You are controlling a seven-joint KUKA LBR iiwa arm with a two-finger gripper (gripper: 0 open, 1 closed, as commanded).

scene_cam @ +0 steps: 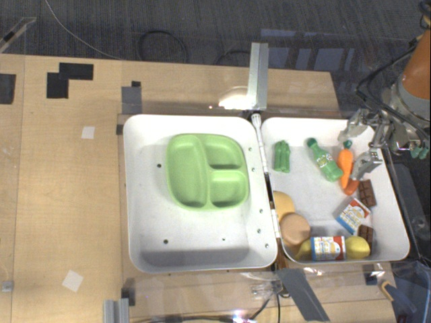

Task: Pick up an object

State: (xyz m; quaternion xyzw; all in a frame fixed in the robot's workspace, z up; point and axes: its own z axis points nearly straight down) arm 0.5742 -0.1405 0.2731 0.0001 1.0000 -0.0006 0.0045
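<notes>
At the right of the frame the tool hangs spread over the carrot; closing off-centre could nudge it against the green bottle.

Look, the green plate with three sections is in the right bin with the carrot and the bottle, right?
Not quite. The camera view shows the green plate alone in the left bin. The carrot and the green bottle are in the right bin, as you said.
</notes>
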